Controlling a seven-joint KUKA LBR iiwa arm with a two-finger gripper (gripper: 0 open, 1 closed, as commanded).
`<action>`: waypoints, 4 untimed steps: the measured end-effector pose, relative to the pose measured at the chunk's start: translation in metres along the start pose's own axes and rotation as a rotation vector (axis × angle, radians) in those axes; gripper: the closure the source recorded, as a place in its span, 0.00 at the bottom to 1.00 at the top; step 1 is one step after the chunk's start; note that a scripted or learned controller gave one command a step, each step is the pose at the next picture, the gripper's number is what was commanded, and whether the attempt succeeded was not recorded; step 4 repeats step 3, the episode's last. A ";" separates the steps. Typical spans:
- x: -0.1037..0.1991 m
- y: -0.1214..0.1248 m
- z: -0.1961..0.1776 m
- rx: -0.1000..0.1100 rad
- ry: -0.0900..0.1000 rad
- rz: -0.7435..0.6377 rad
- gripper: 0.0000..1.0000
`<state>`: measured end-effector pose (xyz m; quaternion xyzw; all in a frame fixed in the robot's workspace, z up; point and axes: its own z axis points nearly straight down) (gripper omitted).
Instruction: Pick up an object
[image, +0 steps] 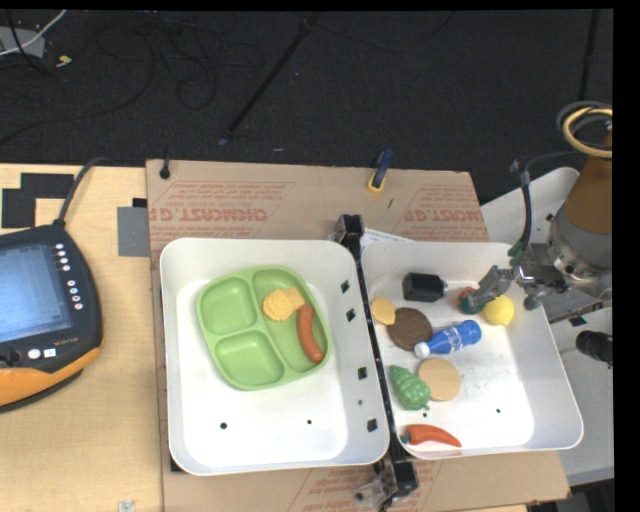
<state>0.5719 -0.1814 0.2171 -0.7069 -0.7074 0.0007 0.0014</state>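
My gripper (508, 288) hangs over the right bin's (545, 400) far right side, at the end of the grey arm with the orange band (590, 200). Just below it lies a yellow lemon-like ball (498, 311), and a small red piece (467, 297) sits to its left. Whether it touches either one is unclear. Spread across the same bin are a black block (424, 287), a brown disc (409, 327), a blue bottle (450, 338), a tan disc (439, 379), a green toy (408, 386), a red pepper (432, 436) and a small orange cookie (383, 312).
The left bin (200, 430) holds a green divided plate (240, 350) with a yellow food piece (283, 303) and a sausage (311, 332) on it. A control pendant (40, 310) lies at the far left. A blue clamp (379, 172) grips the cardboard's back edge.
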 end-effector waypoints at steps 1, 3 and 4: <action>-0.001 0.000 -0.010 0.001 0.001 0.000 1.00; 0.181 -0.055 -0.086 -0.009 0.003 -0.008 1.00; 0.181 -0.055 -0.086 -0.009 0.003 -0.008 1.00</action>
